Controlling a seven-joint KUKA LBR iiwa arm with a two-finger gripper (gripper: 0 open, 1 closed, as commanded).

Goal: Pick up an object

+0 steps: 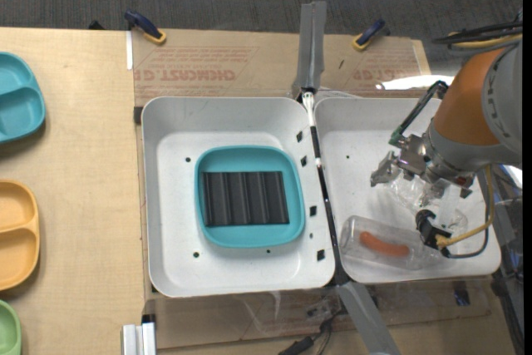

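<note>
Clear plastic cup (pixel 386 244) w/ orange item inside, lying at right bin (pixel 349 137) front edge. Gripper (pixel 413 185) just above; jaw state: can't tell. Teal tray (pixel 249 197) mid left bin (pixel 166 179).

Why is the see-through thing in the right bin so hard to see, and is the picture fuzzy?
In the camera view, the clear plastic container lets the white right bin show through, so only faint edges and glints mark it; the orange piece inside it stands out. The teal tray looks sharp, and the robot's hand looks a bit soft. Shadows are soft and lighting is even.
</note>
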